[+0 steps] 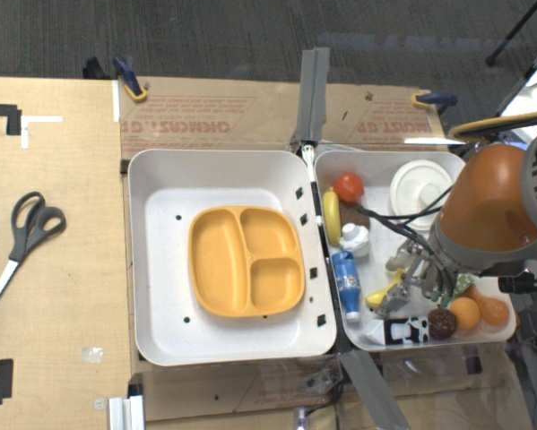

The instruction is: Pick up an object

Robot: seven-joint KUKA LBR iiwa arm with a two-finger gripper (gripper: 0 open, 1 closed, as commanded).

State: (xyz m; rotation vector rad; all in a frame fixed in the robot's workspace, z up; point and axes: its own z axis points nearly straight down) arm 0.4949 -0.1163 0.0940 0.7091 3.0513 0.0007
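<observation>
My gripper [395, 296] hangs low in the right bin [376, 161], near its front middle, below the orange band of the arm [490, 206]. A small yellow piece [376, 298] lies right at its tip, and I cannot tell whether it is touching. To its left lies a blue bottle [345, 281]. A black-and-white item [403, 331], a dark purple fruit [442, 322] and an orange [465, 312] lie just in front of it. Further back are a yellow banana [331, 215], a red tomato [348, 186] and a white bowl [420, 184].
The left bin [151, 267] holds a yellow divided plate [246, 260]. Scissors [26, 231] lie on the bench at far left. A small white object [354, 238] sits beside the banana. Another orange fruit [495, 310] lies at the right bin's front right corner.
</observation>
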